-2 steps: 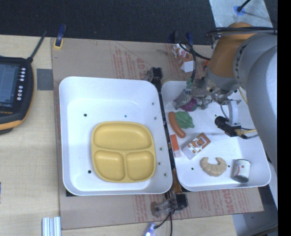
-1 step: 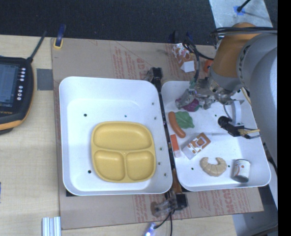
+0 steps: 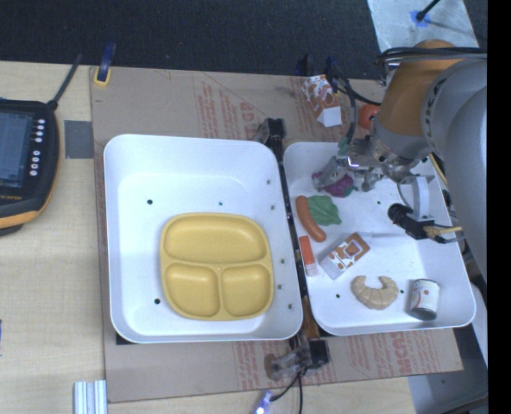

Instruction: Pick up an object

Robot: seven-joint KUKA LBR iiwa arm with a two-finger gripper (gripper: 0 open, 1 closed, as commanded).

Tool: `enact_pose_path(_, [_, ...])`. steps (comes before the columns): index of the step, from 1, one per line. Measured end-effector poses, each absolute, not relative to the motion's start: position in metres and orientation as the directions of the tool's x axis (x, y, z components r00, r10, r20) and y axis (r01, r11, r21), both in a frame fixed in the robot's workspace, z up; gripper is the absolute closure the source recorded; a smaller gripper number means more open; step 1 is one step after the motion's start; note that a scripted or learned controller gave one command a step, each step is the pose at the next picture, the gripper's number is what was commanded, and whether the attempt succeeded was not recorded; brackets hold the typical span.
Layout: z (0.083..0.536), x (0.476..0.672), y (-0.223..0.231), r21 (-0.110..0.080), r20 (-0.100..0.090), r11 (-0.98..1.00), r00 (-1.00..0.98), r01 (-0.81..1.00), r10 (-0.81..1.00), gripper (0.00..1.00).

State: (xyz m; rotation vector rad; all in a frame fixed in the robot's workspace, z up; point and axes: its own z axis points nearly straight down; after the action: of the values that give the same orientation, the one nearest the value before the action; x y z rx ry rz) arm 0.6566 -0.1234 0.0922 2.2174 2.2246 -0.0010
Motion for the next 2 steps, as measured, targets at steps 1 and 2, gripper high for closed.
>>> enact_pose_path(1, [0.092,0.656,-0.112,-0.004,0.001,0.003,-0.003,1.000,1.000,0.00])
enact_pose_path(2, [0.092,0.656,-0.137,-0.001,0.000,0.002,-0.002,1.000,1.000,0.00])
